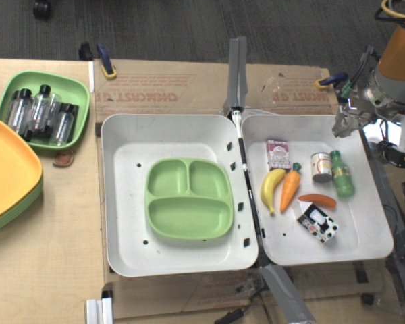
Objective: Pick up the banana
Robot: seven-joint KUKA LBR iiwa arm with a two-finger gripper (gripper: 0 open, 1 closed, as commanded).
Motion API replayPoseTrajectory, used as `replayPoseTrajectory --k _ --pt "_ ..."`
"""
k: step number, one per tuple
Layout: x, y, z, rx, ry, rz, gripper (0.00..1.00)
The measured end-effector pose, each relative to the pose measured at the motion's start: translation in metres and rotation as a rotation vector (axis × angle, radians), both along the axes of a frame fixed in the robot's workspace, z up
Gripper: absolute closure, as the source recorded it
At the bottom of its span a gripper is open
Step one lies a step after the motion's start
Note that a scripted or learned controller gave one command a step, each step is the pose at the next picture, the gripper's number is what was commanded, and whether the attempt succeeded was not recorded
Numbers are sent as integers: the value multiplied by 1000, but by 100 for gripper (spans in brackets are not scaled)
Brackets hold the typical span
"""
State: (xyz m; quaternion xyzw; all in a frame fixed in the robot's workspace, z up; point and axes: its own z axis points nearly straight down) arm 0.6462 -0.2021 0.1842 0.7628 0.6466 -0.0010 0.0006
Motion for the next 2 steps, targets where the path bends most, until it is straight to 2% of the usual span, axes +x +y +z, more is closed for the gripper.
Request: replayPoseTrajectory --k 1,2 --pt "-56 39 -49 2 2 -333 100" --pt "-16 43 -71 2 2 -289 100"
